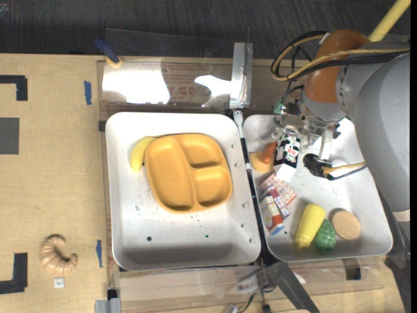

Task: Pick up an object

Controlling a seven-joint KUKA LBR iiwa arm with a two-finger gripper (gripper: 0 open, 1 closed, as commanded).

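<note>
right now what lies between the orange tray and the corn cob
In the camera view, the divider where the two bins meet and a small printed packet lie between the orange tray and the corn cob.

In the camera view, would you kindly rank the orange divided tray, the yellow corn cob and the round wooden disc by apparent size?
Largest to smallest:
1. Orange divided tray, by far the largest, in the left bin.
2. Yellow corn cob, in the right bin.
3. Round wooden disc, somewhat smaller, beside the cob.

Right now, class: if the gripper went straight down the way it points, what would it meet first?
Probably the black-and-white item lying under the gripper near the right bin's upper left corner, beside an orange object. Depth is unclear from this slanted view, so it may meet the bin floor instead.
</note>
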